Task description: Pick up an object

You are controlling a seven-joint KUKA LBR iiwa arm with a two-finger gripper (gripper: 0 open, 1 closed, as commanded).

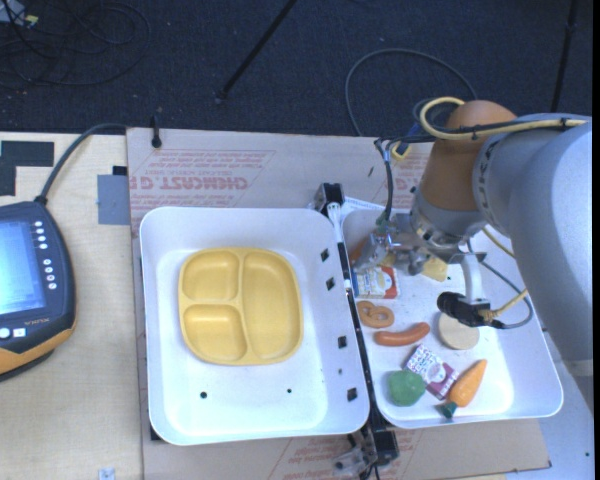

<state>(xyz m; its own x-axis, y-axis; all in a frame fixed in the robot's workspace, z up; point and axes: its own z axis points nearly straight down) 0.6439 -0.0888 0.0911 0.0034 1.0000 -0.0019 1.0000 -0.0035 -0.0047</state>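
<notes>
Arm: the grey arm [540, 208] comes in from the right and bends down over the far part of the right bin [540, 393]
Claw: the gripper [398, 251] sits low at the bin's far left corner, amid cables and metal parts; whether it is spread or pressed together I cannot tell, and nothing can be seen pinched in it
Left bin: the left bin [170, 398] holds a yellow tray [240, 304] with three compartments, well apart from the claw
Nearest thing: a red and white packet [375, 283] lies just below the claw in the view, toward the camera, close against the wall between the two bins
Others nearby: a pretzel [377, 316] is just beyond the packet on the near side, then a sausage [402, 335] lying crosswise, its long axis running roughly left to right
Farther off: a pale disc [458, 331], a green lump [407, 389], a small pink box [429, 371] and a carrot [467, 383] lie toward the near edge, the carrot slanted with its tip up and to the right
Key relation: judging from this, the packet is the likely target, and it lies on the camera side of the claw, so the move would be a short shift that way and down
Risk: the bin wall beside the packet leaves little room on its left
</notes>
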